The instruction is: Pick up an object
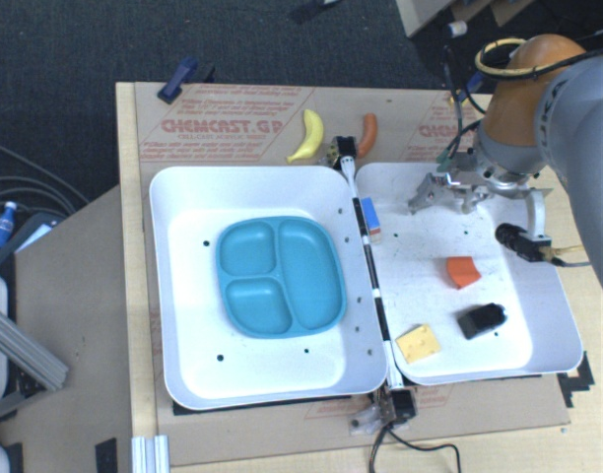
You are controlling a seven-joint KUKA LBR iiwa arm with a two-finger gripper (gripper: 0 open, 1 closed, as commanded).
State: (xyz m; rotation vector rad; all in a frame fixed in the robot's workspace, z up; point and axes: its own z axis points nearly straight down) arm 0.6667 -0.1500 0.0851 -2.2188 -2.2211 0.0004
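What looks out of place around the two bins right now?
A yellow banana and an orange carrot-like piece lie on the bench behind the bins, not inside either. A small blue block rests right at the divider between the bins.

One fixed camera looks down slantwise over both bins (183, 363).

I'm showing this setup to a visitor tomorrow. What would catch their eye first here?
Likely the blue divided plate in the middle of the left bin, bright against the white. Next, the grey arm with its orange band reaching in over the right bin, its gripper near that bin's far side. The right bin also holds an orange block, a black object and a yellow block.
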